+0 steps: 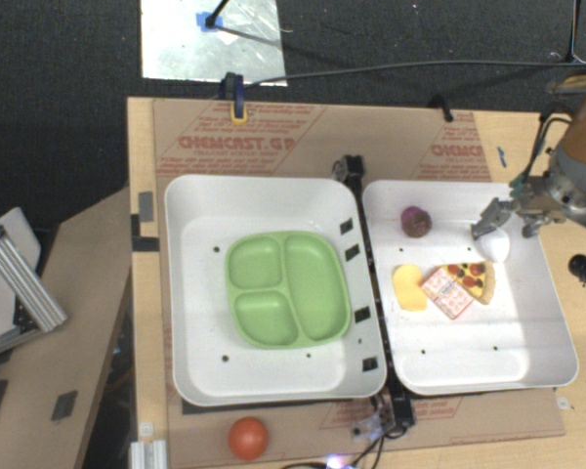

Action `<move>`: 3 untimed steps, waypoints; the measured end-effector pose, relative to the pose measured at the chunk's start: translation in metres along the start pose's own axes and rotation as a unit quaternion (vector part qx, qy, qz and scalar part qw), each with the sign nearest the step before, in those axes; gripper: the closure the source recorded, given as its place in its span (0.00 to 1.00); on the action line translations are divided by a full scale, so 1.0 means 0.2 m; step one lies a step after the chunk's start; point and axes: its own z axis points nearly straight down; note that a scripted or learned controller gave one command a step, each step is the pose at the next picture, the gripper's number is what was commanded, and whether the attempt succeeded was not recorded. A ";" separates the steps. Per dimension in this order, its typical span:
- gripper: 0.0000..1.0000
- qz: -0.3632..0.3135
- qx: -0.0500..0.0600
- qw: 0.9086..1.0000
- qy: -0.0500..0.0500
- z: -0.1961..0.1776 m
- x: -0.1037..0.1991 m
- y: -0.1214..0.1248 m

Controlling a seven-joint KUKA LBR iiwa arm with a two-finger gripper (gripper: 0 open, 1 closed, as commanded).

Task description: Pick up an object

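The right bin (527,360) holds a small purple fruit (415,222), a flat yellow piece (408,287), a pink and white box (447,293) and a toy pizza slice (475,277). A small white rounded object (495,247) lies near the bin's far right side. My gripper (509,227) hangs just above that white object at the bin's far right corner. Its fingers (488,223) stand open with nothing between them.
The left bin (190,291) holds a green three-compartment tray (288,288). A red-orange ball (248,437) lies on the cardboard in front of the left bin. Black clips (354,252) line the seam between the bins. A blue and yellow clamp (235,97) stands at the bench's far edge.
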 end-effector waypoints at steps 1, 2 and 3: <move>0.00 -0.002 -0.006 1.000 -0.001 -0.04 0.00 0.02; 0.00 -0.001 -0.006 1.000 -0.002 0.17 -0.02 0.02; 0.00 -0.001 -0.006 1.000 -0.002 0.37 -0.02 0.03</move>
